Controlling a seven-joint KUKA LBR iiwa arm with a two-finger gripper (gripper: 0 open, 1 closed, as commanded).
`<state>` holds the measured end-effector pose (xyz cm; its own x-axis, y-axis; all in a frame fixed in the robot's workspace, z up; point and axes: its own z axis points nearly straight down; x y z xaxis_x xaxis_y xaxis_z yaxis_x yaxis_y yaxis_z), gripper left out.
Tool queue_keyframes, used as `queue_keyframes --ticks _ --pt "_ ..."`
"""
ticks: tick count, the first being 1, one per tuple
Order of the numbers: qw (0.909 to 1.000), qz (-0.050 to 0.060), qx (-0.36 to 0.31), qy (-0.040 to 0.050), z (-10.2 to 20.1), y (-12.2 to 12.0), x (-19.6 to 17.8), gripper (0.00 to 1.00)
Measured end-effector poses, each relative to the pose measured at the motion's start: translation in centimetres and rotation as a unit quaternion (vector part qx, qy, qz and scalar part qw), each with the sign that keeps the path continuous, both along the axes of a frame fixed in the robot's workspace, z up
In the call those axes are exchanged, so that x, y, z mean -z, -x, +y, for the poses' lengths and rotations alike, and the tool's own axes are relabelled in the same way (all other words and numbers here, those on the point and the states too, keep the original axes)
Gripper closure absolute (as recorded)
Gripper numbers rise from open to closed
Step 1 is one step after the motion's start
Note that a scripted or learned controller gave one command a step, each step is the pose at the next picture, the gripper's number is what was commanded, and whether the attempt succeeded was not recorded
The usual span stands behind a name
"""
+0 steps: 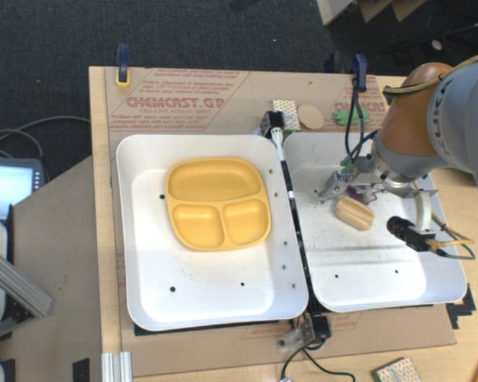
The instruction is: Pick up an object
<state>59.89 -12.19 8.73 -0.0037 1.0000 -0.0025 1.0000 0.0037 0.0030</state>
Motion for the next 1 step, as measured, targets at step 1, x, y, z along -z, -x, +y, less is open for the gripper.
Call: queue_keyframes --ticks 1 --pt "1.0 -0.005 0.002 0.0014 -0.38 -0.35 -1.22 1.0"
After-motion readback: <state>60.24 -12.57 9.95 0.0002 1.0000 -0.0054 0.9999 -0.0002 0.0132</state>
